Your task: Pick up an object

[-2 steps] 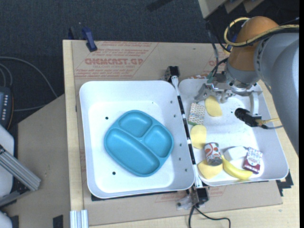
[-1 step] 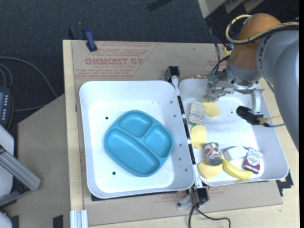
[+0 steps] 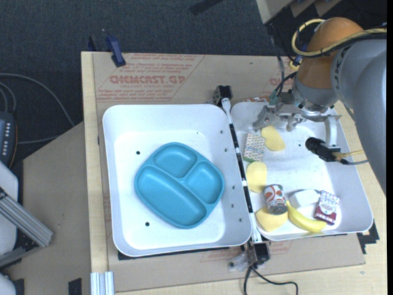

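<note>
arm: your grey arm point(image 3: 368, 85) reaches in from the right of the view, with the orange band point(image 3: 322, 54) just above the wrist. The wrist is bent down over the far end of the right bin point(image 3: 347, 180).
tool: your tool point(image 3: 277, 123) points down, low over the right bin's far left part. The fingers look spread and nothing is pinched between them.
target: the pale yellow piece point(image 3: 274, 139) lies on the bin floor right at the tool's tips. You cannot tell whether they touch it.
patterned packet point(image 3: 254, 145): just beside the pale yellow piece, on the side of the bin's left wall.
second yellow piece point(image 3: 256, 175): nearer along that same wall, apart from the tool.
can point(image 3: 274, 198): red and white, between the second yellow piece and a third yellow piece point(image 3: 272, 219).
banana point(image 3: 305, 220): by the near wall, touching the third yellow piece, with a red packet point(image 3: 326, 206) just beside its other end.
left bin point(image 3: 116, 165): holds a blue divided plate point(image 3: 178, 184) in its middle, well apart from your tool.
bench point(image 3: 153, 78): a brown board carrying both bins side by side.
</note>
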{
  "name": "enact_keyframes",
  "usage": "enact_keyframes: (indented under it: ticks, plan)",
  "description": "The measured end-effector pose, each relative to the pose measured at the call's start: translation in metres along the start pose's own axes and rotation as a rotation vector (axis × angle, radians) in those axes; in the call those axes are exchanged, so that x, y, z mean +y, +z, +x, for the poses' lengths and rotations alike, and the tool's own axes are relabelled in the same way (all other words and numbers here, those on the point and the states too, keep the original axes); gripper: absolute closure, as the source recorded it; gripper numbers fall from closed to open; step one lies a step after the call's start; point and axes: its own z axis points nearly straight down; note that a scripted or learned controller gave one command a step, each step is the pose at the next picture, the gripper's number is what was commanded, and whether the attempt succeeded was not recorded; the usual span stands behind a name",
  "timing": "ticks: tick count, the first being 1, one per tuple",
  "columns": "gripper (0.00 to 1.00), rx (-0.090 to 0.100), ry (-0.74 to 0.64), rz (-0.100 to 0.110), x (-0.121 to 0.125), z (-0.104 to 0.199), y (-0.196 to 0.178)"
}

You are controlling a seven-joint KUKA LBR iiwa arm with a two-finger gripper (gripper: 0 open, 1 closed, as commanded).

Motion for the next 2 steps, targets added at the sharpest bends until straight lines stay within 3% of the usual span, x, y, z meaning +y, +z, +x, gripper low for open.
enact_keyframes:
  ticks: [1, 2]
  plan:
    - [0.00, 0.000, 0.001, 0.002, -0.001, -0.001, 0.010]
    - [1.00, 0.000, 0.001, -0.001, 0.000, -0.001, 0.000]
